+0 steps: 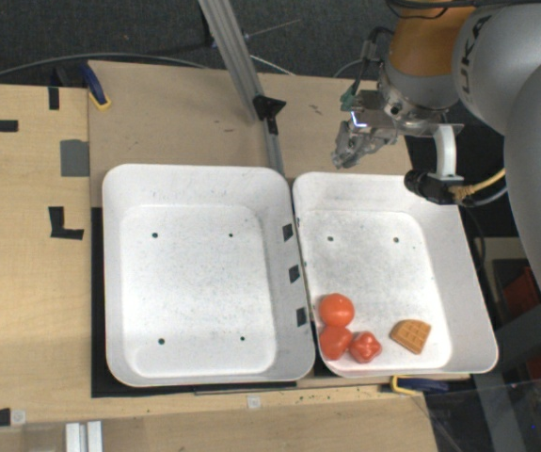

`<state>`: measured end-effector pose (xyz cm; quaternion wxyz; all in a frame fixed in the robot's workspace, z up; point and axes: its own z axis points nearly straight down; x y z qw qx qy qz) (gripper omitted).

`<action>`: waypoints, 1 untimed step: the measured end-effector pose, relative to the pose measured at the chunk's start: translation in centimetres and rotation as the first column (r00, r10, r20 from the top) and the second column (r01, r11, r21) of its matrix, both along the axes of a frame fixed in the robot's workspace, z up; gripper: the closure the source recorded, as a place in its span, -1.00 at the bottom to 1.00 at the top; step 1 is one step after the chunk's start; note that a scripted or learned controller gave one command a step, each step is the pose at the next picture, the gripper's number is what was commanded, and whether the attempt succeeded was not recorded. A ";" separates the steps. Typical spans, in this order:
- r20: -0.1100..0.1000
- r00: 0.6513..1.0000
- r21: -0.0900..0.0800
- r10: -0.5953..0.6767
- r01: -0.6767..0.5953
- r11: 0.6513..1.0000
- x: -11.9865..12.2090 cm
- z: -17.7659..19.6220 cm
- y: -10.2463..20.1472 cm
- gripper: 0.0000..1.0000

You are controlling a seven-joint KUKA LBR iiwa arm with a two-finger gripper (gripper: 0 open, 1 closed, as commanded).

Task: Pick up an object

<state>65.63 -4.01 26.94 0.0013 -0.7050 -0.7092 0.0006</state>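
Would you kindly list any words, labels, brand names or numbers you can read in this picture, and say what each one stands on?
No text reads fully.
"UK": dark letters, partly cut off, on the grey robot arm beside its orange band; probably part of a brand name.
The two shallow white bins carry only specks and dots.

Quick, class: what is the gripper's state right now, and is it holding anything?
Gripper: above the right bin's far rim, with nothing seen between its fingers; open or shut cannot be told.

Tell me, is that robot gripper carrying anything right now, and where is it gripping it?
Nothing is held. The gripper hangs above the far rim of the right bin; the red pieces and waffle lie in its near corner.
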 end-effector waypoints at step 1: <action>0.001 1.000 0.000 0.001 -0.001 1.000 0.5 -0.7 6.2 1.00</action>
